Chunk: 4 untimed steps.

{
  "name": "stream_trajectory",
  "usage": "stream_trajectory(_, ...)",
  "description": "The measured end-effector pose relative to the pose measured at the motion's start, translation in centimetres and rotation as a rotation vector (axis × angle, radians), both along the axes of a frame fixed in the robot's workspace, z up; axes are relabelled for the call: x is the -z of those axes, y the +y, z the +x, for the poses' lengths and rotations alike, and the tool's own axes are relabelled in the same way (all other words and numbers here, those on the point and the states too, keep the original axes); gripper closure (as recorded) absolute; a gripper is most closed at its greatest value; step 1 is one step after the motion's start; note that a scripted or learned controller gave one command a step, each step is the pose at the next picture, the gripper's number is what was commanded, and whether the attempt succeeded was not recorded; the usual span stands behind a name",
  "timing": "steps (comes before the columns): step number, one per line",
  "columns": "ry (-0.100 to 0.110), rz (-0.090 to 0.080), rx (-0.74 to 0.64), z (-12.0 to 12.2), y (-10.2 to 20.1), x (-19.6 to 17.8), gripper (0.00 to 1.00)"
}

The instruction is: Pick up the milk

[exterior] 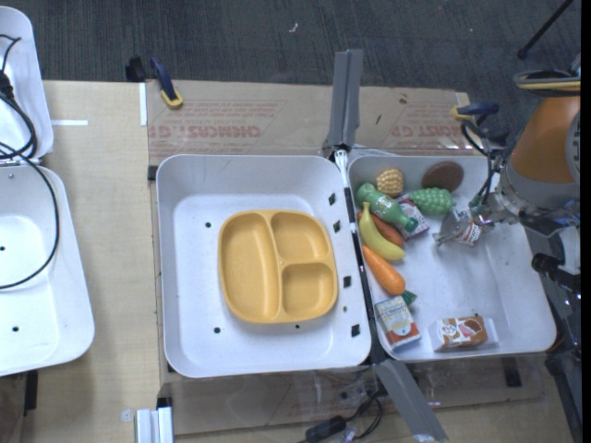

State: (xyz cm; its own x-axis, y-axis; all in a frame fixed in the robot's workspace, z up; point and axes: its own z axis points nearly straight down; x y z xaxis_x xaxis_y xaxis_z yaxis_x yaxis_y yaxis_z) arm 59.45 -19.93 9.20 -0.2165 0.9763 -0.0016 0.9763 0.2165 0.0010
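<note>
Milk (397,322) flat at right bin (517,289) front-left corner, below carrot (383,269), touching nothing else, so open from above. Gripper (459,233) low mid-bin, well apart from milk; jaw state unclear, possibly pinching something small.

My arm (545,155) is grey with a rounded orange band above the wrist; thin black cables loop alongside it, and my gripper (459,233) is small, silvery metal.

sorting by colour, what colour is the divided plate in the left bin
Yellow-orange; the divided plate shows in the camera view.
</note>
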Motion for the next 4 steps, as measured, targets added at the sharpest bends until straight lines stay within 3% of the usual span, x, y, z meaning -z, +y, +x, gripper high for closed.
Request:
stream_trajectory(1,0.001,0.0,-0.081,-0.8,-0.6,-0.9,0.0)
stream_trajectory(2,0.002,-0.001,-0.083,-0.8,-0.6,-1.7,1.0)
stream_trajectory(3,-0.001,-0.001,-0.42,1.3,2.7,-12.1,1.0)
stream_trajectory(4,-0.012,-0.004,-0.021,1.2,6.3,-0.6,1.0)
